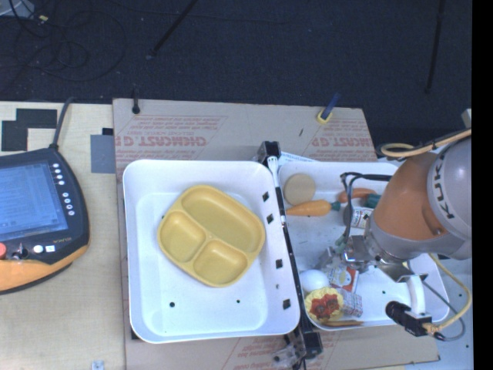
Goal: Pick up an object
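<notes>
My gripper is low in the right bin, near its middle, just above a small yellow dish that holds something red. A white egg-shaped thing lies just to the gripper's left. Farther back lie an orange carrot and a tan round piece. A teal and orange item pokes out from behind the arm's orange band. The wrist hides much of the right side of this bin.
The left bin holds a yellow three-part plate. A black divider runs between the two bins. On the bench's far left lies a control pendant.
</notes>
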{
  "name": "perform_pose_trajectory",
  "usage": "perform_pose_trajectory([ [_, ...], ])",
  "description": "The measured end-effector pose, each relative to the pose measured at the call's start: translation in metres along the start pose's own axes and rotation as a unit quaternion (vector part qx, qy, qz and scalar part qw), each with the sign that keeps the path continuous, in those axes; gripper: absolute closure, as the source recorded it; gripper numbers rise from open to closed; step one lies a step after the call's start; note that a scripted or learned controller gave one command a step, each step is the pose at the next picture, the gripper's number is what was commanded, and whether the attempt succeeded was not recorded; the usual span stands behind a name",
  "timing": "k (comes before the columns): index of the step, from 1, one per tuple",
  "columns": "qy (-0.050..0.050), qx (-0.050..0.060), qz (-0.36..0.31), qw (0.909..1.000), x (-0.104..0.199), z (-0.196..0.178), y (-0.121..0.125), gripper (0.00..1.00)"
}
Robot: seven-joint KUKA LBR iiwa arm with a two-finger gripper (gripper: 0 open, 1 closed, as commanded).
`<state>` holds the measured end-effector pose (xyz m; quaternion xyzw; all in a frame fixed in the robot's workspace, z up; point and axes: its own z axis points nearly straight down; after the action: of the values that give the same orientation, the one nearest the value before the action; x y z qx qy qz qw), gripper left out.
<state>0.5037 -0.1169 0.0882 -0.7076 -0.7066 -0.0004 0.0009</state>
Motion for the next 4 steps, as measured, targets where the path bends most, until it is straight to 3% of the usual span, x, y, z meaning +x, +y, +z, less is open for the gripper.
perform_pose_trajectory([
  [1,0.001,0.0,0.002,1.0,0.0,-0.01,0.001,1.0],
  [2,-0.001,0.0,-0.001,1.0,-0.012,-0.09,0.086,1.0],
  [3,-0.001,0.001,-0.002,1.0,-0.011,-0.09,0.086,0.0],
  [4,-0.001,0.001,-0.001,1.0,-0.036,-0.036,0.118,0.0],
])
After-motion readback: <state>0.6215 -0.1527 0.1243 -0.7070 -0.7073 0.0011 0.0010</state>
